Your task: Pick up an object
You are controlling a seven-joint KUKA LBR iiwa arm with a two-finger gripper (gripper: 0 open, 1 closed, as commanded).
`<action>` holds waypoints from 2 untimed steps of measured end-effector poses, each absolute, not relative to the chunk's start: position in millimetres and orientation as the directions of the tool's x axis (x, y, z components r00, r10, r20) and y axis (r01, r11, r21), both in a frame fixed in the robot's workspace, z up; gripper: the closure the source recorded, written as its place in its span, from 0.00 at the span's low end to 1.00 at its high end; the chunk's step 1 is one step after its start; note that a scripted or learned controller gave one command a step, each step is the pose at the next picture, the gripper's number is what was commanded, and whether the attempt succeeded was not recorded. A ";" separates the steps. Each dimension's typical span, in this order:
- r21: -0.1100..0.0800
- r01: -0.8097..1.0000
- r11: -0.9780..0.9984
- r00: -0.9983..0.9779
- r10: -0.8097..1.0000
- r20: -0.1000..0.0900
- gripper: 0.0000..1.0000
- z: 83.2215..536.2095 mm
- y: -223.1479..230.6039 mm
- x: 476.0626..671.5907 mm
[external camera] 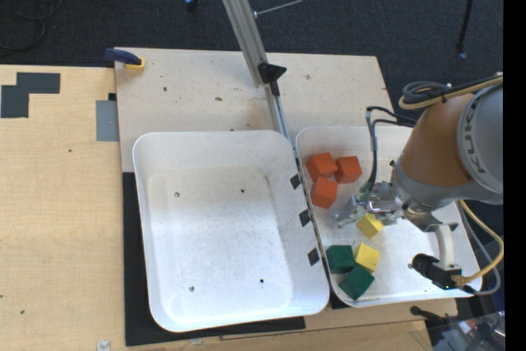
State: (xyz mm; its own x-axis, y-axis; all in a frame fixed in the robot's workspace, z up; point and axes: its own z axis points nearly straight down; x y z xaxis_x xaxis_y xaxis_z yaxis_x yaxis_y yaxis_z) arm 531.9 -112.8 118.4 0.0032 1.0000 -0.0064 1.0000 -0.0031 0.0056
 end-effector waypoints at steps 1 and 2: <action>0.022 1.000 -0.004 0.004 1.000 -0.007 0.00 120.4 -113.6 537.0; 0.025 1.000 -0.011 0.012 1.000 -0.008 1.00 129.8 -115.3 537.8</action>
